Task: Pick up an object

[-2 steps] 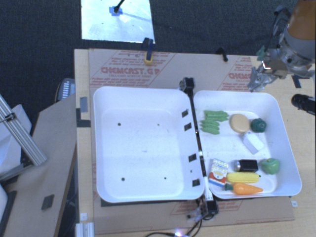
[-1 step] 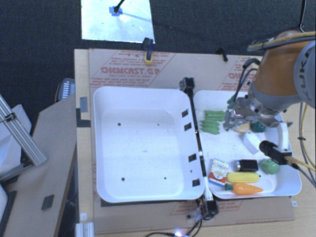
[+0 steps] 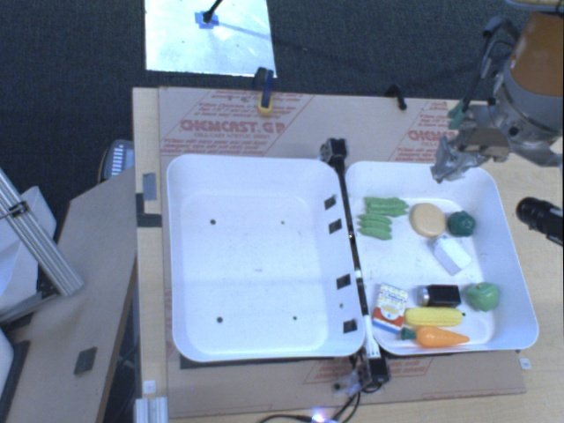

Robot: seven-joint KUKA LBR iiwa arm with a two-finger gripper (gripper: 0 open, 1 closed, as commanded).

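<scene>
The right bin holds several small items: green pea pods, a tan round piece, a dark green ball, a white block, a black block, a green apple-like fruit, a yellow corn cob, an orange carrot and a small red-and-white box. My gripper hangs above the bin's far rim, up and right of the tan piece, with nothing seen in it.
The left bin lies beside the right one, joined along a black-clipped divider. Both rest on a cardboard sheet. A shiny metal plate lies on the floor beyond the bench.
</scene>
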